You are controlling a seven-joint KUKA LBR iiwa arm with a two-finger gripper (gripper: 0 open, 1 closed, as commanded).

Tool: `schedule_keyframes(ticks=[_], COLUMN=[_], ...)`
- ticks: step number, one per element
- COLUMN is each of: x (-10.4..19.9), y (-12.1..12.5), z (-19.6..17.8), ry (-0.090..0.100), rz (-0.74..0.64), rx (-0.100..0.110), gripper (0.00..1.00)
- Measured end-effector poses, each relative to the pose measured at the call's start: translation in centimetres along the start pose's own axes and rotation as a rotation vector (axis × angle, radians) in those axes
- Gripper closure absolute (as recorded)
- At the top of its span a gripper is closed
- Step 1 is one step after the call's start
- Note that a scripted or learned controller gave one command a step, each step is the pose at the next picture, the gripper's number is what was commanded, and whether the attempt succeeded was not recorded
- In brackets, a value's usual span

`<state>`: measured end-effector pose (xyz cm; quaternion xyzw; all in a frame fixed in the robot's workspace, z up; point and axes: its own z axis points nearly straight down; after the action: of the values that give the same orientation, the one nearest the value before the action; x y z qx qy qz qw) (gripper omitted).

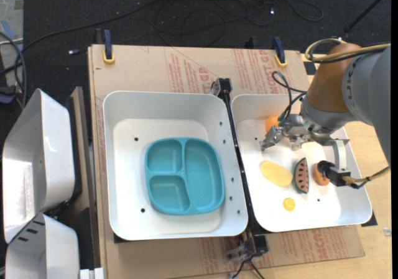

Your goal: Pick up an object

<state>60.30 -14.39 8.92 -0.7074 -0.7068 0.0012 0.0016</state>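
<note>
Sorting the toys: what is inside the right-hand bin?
In the right bin: a pale yellow piece, watermelon slice, small yellow round, orange items partly covered by the arm.

A robotics lab test bench.

An industrial arm [348, 85], grey with an orange band, reaches in over a table [161, 63] topped with printed cardboard, which is fixed at its far edge by clamps [108, 48]. Two white bins [118, 110] sit side by side on it, loose black cables [186, 17] trail over the dark floor beyond, and spare white bins [37, 147] stand stacked by the left edge.
</note>
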Motion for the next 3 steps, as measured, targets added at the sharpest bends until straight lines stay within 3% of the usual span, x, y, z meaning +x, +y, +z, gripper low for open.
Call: schedule_keyframes(ticks=[1, 3], x=[0.0, -1.0], y=[0.2, 0.3], z=[-1.3, -11.7], ry=[-0.001, -0.002], rz=[0.000, -0.003], rx=[-0.005, -0.010], gripper=[1.00, 1.00])
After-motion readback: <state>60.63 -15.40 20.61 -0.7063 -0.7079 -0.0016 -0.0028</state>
